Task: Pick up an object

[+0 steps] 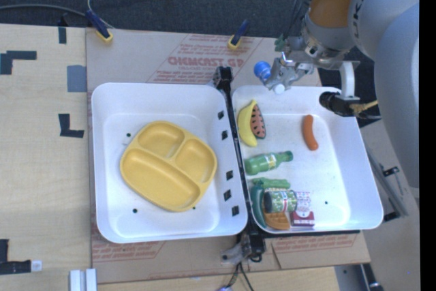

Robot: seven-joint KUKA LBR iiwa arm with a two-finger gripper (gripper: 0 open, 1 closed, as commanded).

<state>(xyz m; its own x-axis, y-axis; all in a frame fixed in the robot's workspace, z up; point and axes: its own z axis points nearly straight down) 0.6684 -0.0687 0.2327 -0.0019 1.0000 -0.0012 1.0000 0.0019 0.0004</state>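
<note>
I've got the end effector (282,75) hanging over the far rim of the right bin (354,167), next to a blue thing (262,70). Can't tell if it's open or closed from here tbh. Pickable stuff sits in that bin: banana (246,125), green bottle (267,161), sausage (310,132). Yellow tray (168,165) fills the left bin (109,146).

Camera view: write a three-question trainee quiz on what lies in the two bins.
1. True or false: the yellow tray lies in the left bin.
2. Which item lies nearest the right bin's right wall? A) banana B) green bottle C) orange sausage
3. Fill in: the claw hovers over the right bin's ____ edge.

Key: 1 true; 2 C; 3 far.
</note>
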